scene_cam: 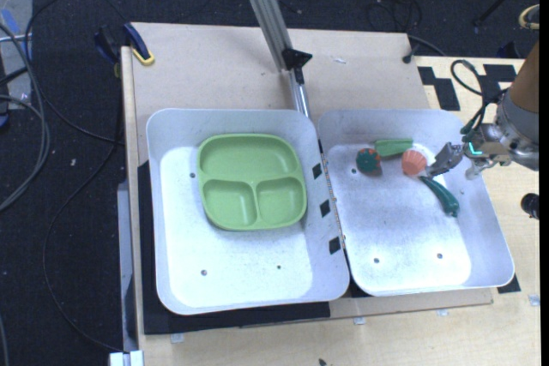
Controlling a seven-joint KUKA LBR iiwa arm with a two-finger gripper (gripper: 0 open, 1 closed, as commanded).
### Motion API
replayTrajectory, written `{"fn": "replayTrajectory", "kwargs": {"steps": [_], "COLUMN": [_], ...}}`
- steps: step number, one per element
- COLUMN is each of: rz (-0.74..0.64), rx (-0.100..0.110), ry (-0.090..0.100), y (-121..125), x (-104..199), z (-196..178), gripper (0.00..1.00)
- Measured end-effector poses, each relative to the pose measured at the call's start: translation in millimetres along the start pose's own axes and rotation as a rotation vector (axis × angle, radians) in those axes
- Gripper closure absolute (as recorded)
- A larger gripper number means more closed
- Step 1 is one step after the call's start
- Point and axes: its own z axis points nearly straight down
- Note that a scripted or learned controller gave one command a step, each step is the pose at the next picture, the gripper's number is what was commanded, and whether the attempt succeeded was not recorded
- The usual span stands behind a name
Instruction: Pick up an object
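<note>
Gripper (457,157) sits over the right bin (480,270), fingers spread and pinching nothing. Just below it lies a dark green pod-shaped toy (443,195), long axis diagonal, pointing from the orange ball (414,162) toward that bin's lower right corner.

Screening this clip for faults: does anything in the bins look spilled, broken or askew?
Nothing stands out. The green plate lies flat in the left bin; small toys sit loosely in the right bin near the gripper.
</note>
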Motion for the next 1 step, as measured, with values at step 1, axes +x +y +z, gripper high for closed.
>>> {"fn": "replayTrajectory", "kwargs": {"steps": [1], "rz": [0.000], "rx": [-0.002], "ry": [-0.001], "y": [0.5], "x": [0.0], "z": [-0.6], "gripper": [0.00]}}
